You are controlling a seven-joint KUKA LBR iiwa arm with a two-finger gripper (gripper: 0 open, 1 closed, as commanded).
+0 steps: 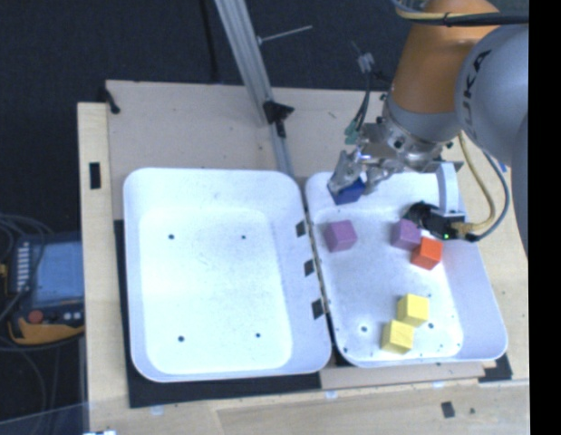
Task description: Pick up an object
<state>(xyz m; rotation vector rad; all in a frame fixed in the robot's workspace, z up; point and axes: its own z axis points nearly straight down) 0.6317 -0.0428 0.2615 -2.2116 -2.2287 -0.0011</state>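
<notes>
My gripper (351, 178) hangs over the far left corner of the right bin (475, 279), reaching in from the right below the orange band. Its fingers are shut on a small blue block (346, 191), which sticks out beneath the fingertips. On the floor of that bin lie a purple cube (341, 235) just in front of the gripper, a second purple cube (407, 234), an orange cube (427, 253) and two yellow cubes (412, 309) (398, 335).
The left bin (135, 243) lies beside the right one, with a raised rim between them. A slanted metal rail (253, 71) stands behind the bins. A black cable fitting (423, 216) hangs near the second purple cube.
</notes>
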